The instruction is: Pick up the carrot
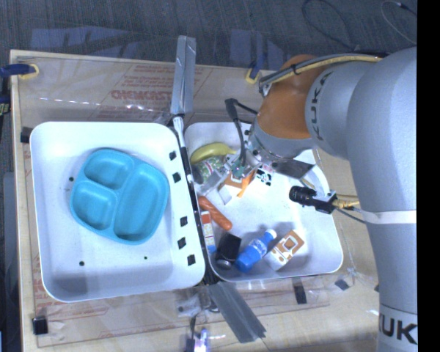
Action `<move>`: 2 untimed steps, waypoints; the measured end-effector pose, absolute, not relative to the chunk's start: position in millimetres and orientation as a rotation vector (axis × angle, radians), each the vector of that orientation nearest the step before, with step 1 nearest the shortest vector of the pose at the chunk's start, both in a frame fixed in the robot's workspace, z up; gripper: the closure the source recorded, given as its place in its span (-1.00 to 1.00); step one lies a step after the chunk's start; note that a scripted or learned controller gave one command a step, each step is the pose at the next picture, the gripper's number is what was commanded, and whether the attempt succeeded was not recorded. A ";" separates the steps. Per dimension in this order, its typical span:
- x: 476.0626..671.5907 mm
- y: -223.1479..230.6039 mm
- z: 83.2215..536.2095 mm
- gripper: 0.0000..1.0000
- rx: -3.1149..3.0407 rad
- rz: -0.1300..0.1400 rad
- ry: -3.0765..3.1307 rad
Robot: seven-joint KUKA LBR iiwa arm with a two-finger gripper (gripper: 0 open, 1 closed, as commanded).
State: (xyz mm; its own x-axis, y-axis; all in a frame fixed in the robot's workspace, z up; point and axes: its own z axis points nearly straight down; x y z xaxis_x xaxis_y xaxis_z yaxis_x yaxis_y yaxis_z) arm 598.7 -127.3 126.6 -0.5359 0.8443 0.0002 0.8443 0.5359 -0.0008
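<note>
The carrot (215,213), orange and elongated, lies in the right bin (326,222) close to its left wall, below the middle. My gripper (239,173) hangs over the upper middle of that bin, up and to the right of the carrot and apart from it. A small orange piece (243,185) shows right at the gripper's tip; what it is cannot be told. The grey arm with its orange band (286,112) covers the bin's upper right.
A yellow banana (211,151) and a crumpled packet (210,170) lie left of the gripper. A black object (228,246), a blue bottle (255,249) and a white-orange box (287,246) sit along the front. The left bin (51,255) holds a blue divided plate (121,194).
</note>
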 end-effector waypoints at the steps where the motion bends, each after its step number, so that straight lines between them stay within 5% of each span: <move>1: 611.4 -198.1 115.3 -1.00 -1.183 -0.009 -2.937; 2: 621.8 -208.5 108.4 -1.00 -1.171 -0.006 -2.943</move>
State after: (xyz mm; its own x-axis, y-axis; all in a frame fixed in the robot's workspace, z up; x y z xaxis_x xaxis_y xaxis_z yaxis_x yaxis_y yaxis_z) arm 621.8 -208.5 108.4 -0.7264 0.6869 -0.0223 0.6868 0.7267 0.0132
